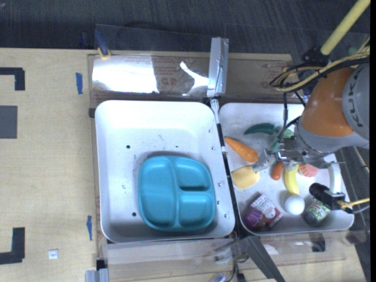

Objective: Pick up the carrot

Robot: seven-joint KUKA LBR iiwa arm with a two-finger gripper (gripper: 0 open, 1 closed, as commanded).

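The arm is cut off by the right edge of the camera view, and its wrist covers part of the right bin together with the upper end of the banana. The gripper is too blurred to determine its finger position. The small orange piece and the label on the purple packet are too small to identify.

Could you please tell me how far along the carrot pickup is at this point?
Done: the arm has reached into the right bin, with the gripper low among the toy food. In hand: nothing visibly held; the carrot lies on the bin floor to the gripper's left, near the divider and above a yellowish pear. Left: closing on the carrot and lifting it.
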